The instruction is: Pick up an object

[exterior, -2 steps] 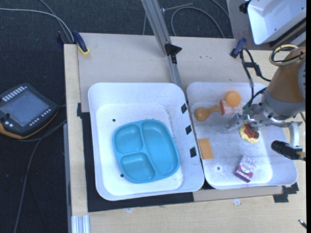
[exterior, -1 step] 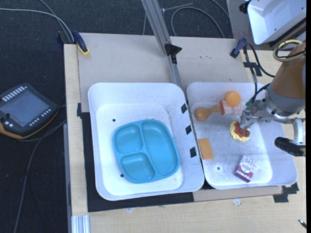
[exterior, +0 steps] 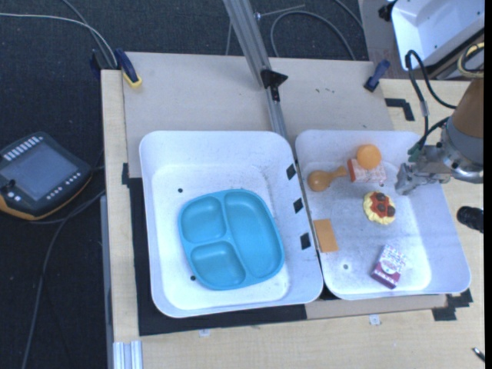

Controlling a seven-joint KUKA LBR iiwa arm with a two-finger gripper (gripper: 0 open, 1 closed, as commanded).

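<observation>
Several small things lie in the right bin [exterior: 453, 271]: a wooden pestle-like piece [exterior: 326, 179] lying crosswise, round end leftward, beside an orange ball [exterior: 368, 156]. Near them hovers the tool [exterior: 407, 181], its grip state indiscernible, arm cut off rightward.

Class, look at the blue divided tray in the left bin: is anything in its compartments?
Empty. All three compartments of the blue divided tray show bare blue plastic.
</observation>
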